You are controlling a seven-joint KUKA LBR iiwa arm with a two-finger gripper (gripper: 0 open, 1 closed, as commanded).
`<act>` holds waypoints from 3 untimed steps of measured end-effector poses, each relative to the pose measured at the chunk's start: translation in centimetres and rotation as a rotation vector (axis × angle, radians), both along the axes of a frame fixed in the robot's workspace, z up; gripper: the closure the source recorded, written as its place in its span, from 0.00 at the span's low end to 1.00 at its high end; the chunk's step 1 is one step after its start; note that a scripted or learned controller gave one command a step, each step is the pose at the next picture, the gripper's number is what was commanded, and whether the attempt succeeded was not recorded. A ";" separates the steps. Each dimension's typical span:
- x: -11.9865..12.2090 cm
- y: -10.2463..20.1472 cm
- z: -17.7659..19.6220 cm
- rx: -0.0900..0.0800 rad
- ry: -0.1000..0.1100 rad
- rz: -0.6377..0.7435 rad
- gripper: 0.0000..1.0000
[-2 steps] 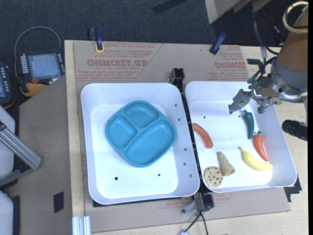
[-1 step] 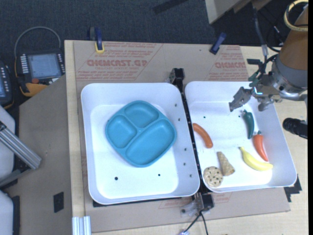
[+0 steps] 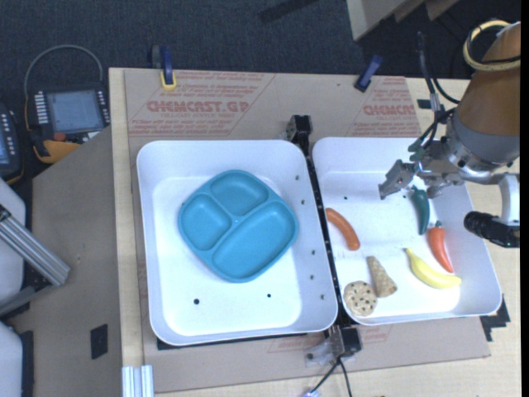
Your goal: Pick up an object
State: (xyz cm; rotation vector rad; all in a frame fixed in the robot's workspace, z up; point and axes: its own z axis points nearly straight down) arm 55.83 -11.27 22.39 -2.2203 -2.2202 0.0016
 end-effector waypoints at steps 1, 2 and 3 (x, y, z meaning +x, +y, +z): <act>-0.3 -0.5 -4.4 0.001 0.005 -0.001 0.00; -0.8 -0.3 -10.8 0.002 0.007 -0.001 0.00; -0.6 -0.3 -9.3 0.000 -0.003 -0.001 1.00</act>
